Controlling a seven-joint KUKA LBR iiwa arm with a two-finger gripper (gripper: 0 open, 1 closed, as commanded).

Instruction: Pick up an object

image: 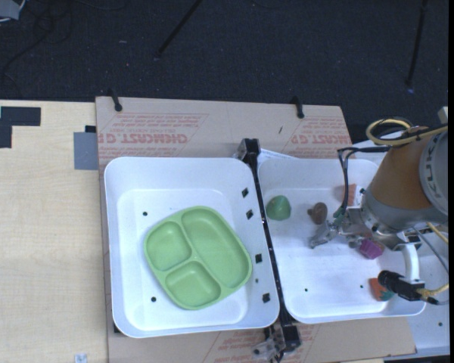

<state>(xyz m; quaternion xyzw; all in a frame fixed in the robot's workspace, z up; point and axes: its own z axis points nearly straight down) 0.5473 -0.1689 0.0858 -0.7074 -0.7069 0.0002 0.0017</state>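
My gripper [322, 235] hangs low over the middle of the right bin [318, 293], reached in from the right under the orange-banded wrist. Just above and left of it lies a small brown lump [317, 212], close by but not touching. Farther left, near the bin's divider, sits a green rounded object [278, 207]. A purple object [371, 249] lies right of the gripper, partly under the wrist. Near the bin's right front corner there is an orange object [378, 287]. Nothing shows between the gripper's tips.
In the left bin [129, 203] lies a light green divided plate [197, 257], tilted diagonally. A reddish thing [351, 195] peeks out behind the arm at the back of the right bin. Cardboard lies under both bins.
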